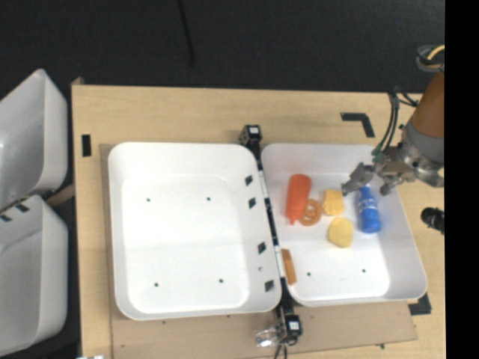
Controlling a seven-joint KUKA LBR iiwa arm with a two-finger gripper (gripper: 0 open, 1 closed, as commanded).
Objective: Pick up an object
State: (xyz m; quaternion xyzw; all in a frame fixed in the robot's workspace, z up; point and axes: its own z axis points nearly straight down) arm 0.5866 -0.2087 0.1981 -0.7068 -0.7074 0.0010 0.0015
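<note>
The right bin point(352, 286) holds a blue bottle point(369, 214), an orange cylinder point(298, 193), an orange ring point(311, 215), a yellow block point(333, 202) and a rounded yellow piece point(340, 233). My gripper point(372, 182) hangs over the bin's right part, directly above the top end of the blue bottle. Its two fingers point(356, 179) are spread apart, one on each side of the bottle's upper tip. Nothing is gripped between them.
The left bin point(179, 298) lies beside the right one, with a row of black clips along their shared rim. A small orange piece point(288, 266) rests near that rim at the front. White housings stand at the far left.
</note>
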